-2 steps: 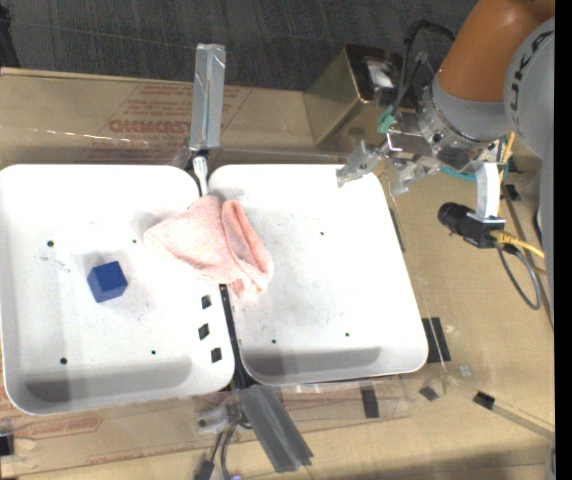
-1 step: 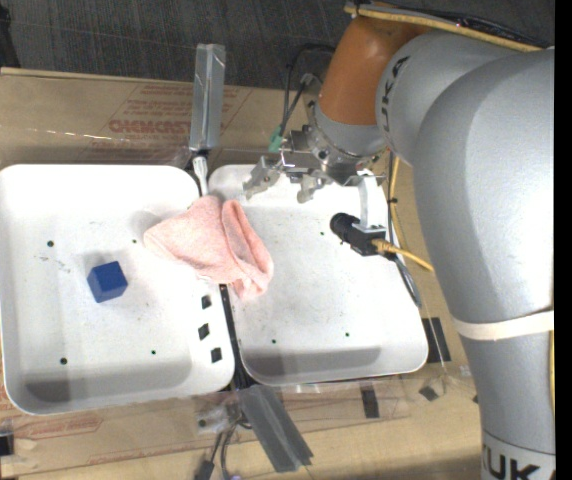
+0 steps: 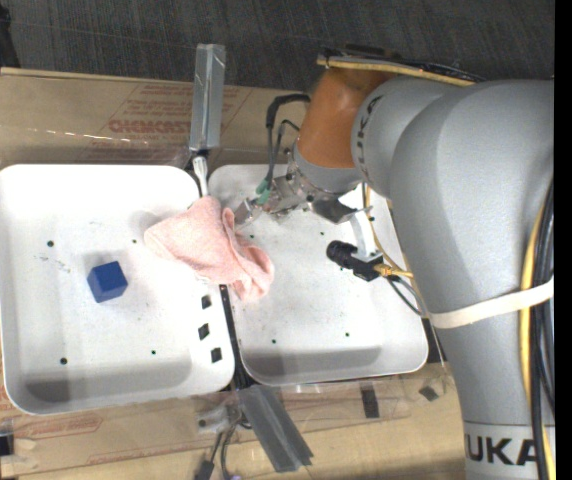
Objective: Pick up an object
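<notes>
The gripper (image 3: 249,210) is seen low at the far left of the right bin (image 3: 366,353), its jaws clamped on the right edge of the pink cloth (image 3: 209,243). The cloth is draped across the divide between the bins, and a blue cube (image 3: 107,280) is seen well apart in the left bin (image 3: 26,268).

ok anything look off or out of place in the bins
The pink cloth is crumpled and draped over the divider between the two bins, part in the left bin, part in the right bin. The blue cube sits normally.

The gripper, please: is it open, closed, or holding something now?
Gripper: its state cannot be told; it sits at the edge of the pink cloth.
</notes>
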You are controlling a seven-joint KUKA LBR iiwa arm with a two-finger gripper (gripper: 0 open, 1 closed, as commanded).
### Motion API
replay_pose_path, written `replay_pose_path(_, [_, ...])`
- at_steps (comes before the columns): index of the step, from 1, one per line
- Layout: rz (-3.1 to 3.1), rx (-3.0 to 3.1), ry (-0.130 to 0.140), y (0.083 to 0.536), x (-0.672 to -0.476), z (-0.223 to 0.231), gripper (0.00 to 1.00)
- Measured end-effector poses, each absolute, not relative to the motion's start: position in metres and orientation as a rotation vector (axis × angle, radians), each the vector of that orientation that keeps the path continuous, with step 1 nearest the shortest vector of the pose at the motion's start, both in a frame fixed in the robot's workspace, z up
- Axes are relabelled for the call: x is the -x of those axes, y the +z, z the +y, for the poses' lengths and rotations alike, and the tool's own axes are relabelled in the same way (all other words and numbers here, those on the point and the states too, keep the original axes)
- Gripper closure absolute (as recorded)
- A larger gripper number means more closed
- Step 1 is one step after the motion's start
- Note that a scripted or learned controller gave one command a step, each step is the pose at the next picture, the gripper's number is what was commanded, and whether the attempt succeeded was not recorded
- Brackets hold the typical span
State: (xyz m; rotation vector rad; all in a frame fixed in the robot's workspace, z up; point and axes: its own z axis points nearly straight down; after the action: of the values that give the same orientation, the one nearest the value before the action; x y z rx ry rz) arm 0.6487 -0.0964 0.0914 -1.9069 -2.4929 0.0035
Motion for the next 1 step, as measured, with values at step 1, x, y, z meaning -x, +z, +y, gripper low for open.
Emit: replay_pose_path(1, [-2.624, 1.725, 0.002, 0.0921, -0.5837, -0.1009, 0.00])
